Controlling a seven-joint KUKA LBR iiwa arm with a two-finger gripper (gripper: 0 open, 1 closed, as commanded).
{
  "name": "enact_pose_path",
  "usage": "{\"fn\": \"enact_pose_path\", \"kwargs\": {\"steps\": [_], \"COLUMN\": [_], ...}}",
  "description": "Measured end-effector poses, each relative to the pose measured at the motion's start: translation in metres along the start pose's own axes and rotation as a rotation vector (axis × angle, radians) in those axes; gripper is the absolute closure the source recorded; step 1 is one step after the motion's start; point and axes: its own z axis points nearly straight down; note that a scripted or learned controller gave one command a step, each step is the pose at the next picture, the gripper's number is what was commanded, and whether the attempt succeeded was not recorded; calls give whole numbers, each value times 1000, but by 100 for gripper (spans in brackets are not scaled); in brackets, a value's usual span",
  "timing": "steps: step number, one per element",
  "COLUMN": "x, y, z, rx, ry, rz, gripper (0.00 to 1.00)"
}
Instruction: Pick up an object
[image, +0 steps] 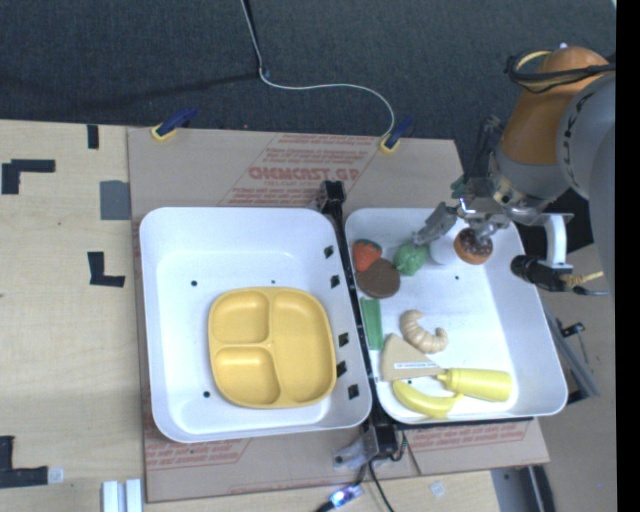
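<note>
My gripper (458, 228) hangs over the back of the right bin (520, 330), below the orange band of the arm. Just under it are a small white piece (440, 251) and an orange-brown round thing (473, 248); whether either one is gripped I cannot make out. To their left a green lumpy toy (410, 260), a red-orange fruit (366, 253) and a brown disc (380, 281) cluster against the bin's left wall. Nearer the front lie a beige croissant shape (424, 332), a yellow-handled knife (462, 381) and a banana (420, 402).
A yellow divided plate (271, 347) rests in the left bin (180, 260). A green stick (372, 322) lies along the divider between the bins. A tan board (398, 353) sits under the knife. Cardboard surrounds both bins.
</note>
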Motion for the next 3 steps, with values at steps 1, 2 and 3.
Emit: {"fn": "enact_pose_path", "kwargs": {"steps": [1,2,3], "x": [0,-2,-2], "y": [3,5,8], "z": [-9,54,103], "rx": [-14,-11,-22], "ry": [-2,-3,-6], "rz": [-3,-3,-5], "gripper": [0,0,0]}}
